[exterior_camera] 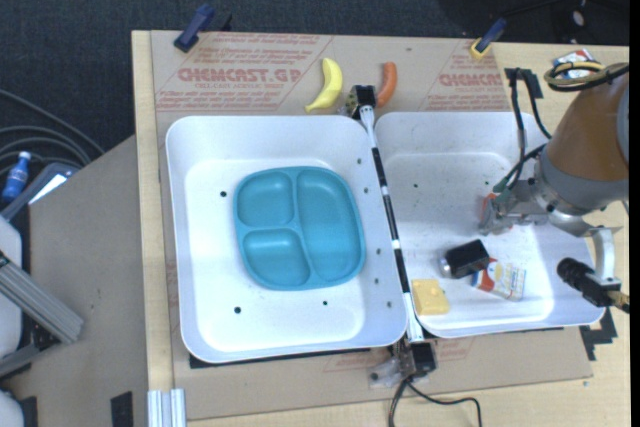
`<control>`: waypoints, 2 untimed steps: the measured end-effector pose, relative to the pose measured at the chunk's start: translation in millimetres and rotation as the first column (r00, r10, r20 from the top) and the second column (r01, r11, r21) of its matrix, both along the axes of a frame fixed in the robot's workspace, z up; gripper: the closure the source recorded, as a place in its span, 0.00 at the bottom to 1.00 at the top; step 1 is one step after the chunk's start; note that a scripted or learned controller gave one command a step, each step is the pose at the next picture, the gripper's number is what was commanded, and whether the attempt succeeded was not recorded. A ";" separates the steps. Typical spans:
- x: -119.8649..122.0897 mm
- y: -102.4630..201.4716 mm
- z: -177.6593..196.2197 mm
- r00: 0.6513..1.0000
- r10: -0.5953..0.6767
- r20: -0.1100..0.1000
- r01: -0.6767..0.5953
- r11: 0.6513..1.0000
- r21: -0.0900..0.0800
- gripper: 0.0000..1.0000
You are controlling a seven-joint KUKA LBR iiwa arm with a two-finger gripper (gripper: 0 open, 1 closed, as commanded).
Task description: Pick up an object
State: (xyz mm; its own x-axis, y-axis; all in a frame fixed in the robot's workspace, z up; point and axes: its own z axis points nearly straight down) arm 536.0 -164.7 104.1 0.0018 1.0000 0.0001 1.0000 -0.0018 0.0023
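2 white bins sit side by side on the tabletop (250,65). The left bin (200,315) holds a blue divided plate (298,227). In the right bin (430,155) lie a black block (465,258), a yellow block (430,296) and a small packet (505,280). The gripper (500,211) hangs over the right bin, above the black block. A banana (326,86) and a carrot (386,83) rest behind the bins.

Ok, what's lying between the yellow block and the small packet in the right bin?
In the camera view, a black object with a small red piece beside it lies between the yellow block and the packet.
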 end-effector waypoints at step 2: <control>0.4 0.3 9.7 1.000 0.000 0.001 0.000 1.000 0.000 1.00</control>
